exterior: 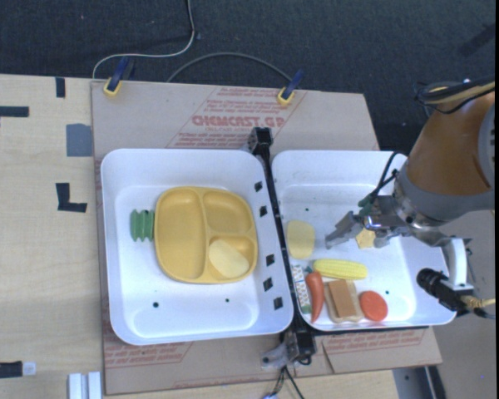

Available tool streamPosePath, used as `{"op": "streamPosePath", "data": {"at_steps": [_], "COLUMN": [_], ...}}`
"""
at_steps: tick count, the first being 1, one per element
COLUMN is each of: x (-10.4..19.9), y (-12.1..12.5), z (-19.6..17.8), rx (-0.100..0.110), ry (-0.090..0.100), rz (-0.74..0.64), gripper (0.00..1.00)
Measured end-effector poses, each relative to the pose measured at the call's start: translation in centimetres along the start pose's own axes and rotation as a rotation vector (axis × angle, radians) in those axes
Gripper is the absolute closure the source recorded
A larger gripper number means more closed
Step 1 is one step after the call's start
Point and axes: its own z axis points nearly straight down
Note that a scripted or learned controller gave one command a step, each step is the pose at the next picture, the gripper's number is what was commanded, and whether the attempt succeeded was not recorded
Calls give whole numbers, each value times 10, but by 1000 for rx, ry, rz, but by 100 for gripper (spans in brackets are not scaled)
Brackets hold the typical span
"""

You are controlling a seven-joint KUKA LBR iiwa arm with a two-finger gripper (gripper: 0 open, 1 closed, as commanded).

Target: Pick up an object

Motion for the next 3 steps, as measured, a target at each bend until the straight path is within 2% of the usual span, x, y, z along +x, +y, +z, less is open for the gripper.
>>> {"op": "streamPosePath", "data": {"at_steps": [1,2,3], "x": [-27,-26,52], "y": [12,13,56], "z": [138,122,29], "rx": [-5,-5,-12], "ry": [-4,-2,3], "rz": [4,1,-10], "gripper": [0,100,100]}}
